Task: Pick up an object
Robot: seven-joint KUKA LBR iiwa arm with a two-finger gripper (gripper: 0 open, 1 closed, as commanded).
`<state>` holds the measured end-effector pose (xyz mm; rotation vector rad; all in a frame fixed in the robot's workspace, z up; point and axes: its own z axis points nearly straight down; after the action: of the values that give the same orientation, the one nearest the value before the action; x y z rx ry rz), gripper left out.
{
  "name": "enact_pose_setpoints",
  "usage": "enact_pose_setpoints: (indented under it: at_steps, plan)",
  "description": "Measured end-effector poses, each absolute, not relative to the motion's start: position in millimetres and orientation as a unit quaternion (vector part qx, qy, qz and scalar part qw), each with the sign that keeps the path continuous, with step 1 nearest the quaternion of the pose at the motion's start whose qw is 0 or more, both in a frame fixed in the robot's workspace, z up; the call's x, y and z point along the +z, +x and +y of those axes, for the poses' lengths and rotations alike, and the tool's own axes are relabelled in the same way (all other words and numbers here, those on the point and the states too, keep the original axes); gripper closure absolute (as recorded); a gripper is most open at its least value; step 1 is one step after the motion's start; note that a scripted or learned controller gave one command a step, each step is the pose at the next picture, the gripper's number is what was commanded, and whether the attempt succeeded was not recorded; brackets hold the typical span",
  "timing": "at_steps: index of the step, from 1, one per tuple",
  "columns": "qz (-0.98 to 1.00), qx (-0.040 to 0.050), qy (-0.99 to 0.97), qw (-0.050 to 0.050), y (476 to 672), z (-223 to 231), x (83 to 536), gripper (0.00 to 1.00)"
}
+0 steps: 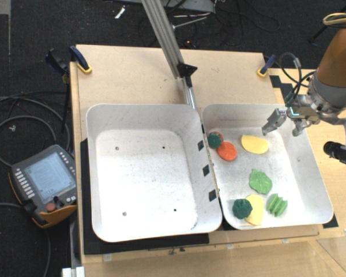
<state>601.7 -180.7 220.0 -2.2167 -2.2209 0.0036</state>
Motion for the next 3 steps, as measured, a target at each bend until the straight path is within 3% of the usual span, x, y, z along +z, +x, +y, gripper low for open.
enact_pose_setpoints:
  at_steps: [1, 2, 3]
  plan:
    - [-0.708, 0.0003, -0.706, 0.0, 602.6, -180.7, 222.3, 0.0]
    - [-0.707, 0.0014, -0.707, 0.002, 594.9, -178.5, 176.1, 0.0]
    - [-0.707, 0.0013, -0.707, 0.002, 602.5, -182.7, 118.6, 0.0]
